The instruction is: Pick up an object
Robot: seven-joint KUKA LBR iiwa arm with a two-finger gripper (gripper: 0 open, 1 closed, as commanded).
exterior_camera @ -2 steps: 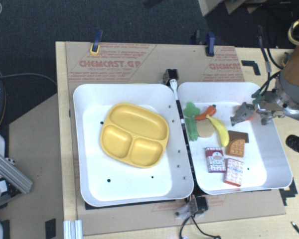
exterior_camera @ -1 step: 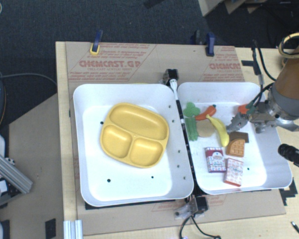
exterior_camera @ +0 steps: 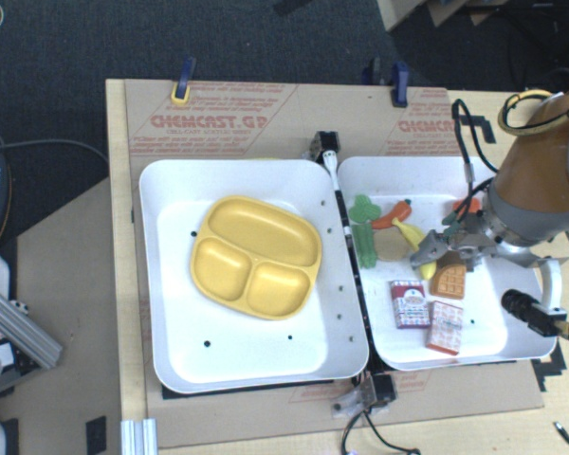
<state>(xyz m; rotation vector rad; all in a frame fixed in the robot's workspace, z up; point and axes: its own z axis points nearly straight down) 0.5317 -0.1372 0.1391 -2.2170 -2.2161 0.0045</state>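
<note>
My gripper hangs low over the middle of the right bin, reaching in from the right. Just under and right of it lies a brown waffle-like piece. To its left a yellow banana-like piece lies close by, with an orange carrot-like piece and a green toy further left. Two red-and-white packets lie side by side toward the bin's front. Nothing shows in the gripper's hold.
The left bin holds a yellow divided plate at its centre. A raised rim separates the two bins. Clamps sit on the bench's far edge.
</note>
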